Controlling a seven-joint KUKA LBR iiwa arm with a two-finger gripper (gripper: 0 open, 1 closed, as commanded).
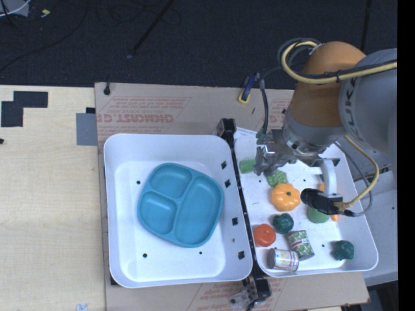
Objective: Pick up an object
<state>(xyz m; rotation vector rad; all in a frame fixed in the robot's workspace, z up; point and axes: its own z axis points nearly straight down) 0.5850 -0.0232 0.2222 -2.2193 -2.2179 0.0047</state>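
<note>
Jaws: mine [264,164] hover low over the right bin [363,254]; spread, I cannot tell.
Approach: descend squarely onto the green piece [277,177], clear of the orange pumpkin [285,197].

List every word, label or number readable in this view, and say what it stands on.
Cardboard sheet under the bins: red print, upside down, too blurred to read.
Same red print on its front edge, near the bottom: too blurred.
Small can and green-labelled can: labels too small to read.

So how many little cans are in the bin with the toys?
2. One can with a green label stands near the right bin's front edge; another can lies on its side just in front of it. The arm may hide more.
</note>
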